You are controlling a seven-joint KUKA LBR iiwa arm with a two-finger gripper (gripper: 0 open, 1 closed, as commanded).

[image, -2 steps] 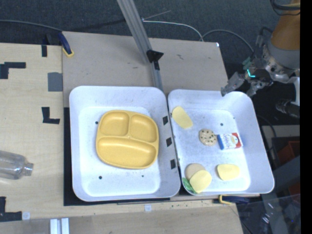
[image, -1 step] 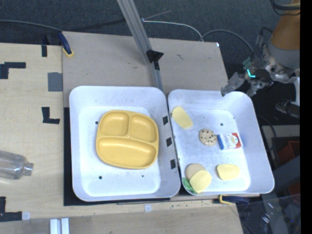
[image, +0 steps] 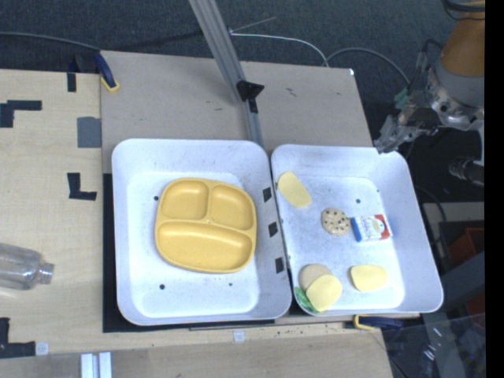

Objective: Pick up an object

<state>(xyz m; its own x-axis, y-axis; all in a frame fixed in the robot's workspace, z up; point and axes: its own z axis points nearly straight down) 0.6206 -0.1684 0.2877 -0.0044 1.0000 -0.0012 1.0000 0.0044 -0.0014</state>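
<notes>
The right bin (image: 409, 211) holds a yellow slice (image: 294, 189) near its upper left, a chocolate-chip cookie (image: 336, 222) in the middle and a small red, white and blue carton (image: 370, 228) beside it. At the front lie a yellow piece (image: 368, 277), another yellow piece (image: 324, 291) on a tan round item (image: 313, 274) and a green bit (image: 302, 298). My gripper (image: 387, 142) hangs at the bin's upper right corner, outside the rim, well apart from every object.
The left bin (image: 134, 211) bears a yellow divided plate (image: 206, 224). A metal pole (image: 220, 38) slants down to the bins' back edge. A clear plastic bottle (image: 20, 268) lies on the bench at far left. The arm's wrist (image: 457, 85) stands at the right edge.
</notes>
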